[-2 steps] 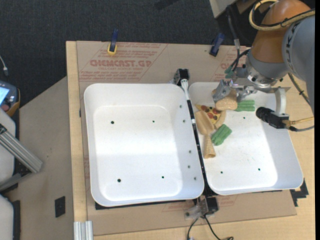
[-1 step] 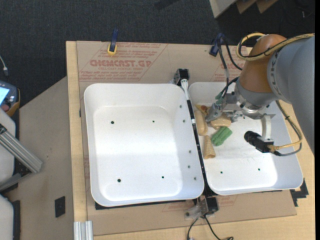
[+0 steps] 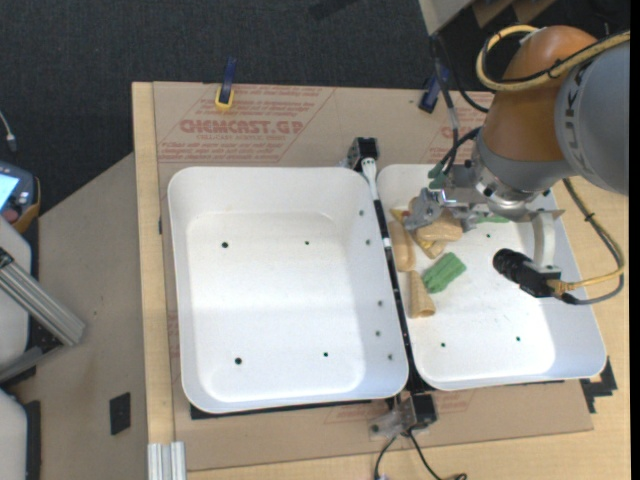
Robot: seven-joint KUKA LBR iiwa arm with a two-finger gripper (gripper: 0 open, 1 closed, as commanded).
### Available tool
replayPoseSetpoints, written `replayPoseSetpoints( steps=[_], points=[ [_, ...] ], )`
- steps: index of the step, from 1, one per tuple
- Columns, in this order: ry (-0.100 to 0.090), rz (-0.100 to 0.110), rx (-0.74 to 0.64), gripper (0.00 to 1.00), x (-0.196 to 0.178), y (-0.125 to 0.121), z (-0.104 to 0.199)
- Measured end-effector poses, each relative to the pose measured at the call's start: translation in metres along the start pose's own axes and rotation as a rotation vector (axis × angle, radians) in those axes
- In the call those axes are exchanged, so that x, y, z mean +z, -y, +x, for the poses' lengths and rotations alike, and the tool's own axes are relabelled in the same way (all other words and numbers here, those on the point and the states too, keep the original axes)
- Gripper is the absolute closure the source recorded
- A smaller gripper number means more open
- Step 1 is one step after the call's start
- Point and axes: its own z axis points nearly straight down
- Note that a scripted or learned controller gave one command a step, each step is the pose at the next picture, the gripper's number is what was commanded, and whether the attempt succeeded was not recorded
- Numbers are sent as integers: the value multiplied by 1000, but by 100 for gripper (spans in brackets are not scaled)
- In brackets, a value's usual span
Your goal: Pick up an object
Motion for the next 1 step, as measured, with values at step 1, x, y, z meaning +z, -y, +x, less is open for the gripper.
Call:
replayPoseSetpoints(
  steps=[1],
  points=[
    [-2, 5, -2, 100, -17, 12, 68]
  ],
)
